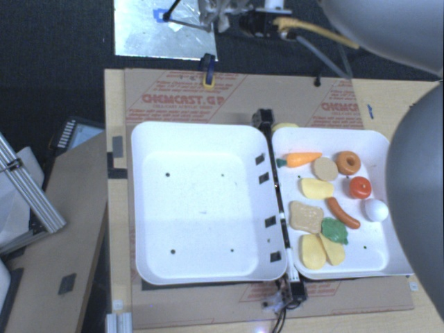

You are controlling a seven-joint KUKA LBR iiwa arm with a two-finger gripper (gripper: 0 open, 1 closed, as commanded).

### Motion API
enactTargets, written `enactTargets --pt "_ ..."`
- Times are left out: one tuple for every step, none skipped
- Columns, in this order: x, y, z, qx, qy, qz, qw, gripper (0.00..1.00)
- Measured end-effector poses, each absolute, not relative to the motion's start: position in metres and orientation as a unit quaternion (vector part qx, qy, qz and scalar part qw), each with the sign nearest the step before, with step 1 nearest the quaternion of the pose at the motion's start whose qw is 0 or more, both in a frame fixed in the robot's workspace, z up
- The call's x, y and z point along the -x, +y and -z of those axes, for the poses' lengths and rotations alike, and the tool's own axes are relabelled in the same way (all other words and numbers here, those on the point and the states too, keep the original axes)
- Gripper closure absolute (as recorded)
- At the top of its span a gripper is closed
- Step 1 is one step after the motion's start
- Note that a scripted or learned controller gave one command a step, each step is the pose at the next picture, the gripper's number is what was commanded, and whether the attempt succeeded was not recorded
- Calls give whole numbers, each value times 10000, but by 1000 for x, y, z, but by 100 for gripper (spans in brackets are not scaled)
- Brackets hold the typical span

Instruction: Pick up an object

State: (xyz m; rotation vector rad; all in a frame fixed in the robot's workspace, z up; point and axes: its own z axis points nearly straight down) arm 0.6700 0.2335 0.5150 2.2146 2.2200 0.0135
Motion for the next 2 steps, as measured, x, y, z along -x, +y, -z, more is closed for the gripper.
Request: enactTargets --pt "-668 234 -533 -7056 7086 -18 12 100" --pt "-645 234 -397 -7069 7073 61 -30 100"
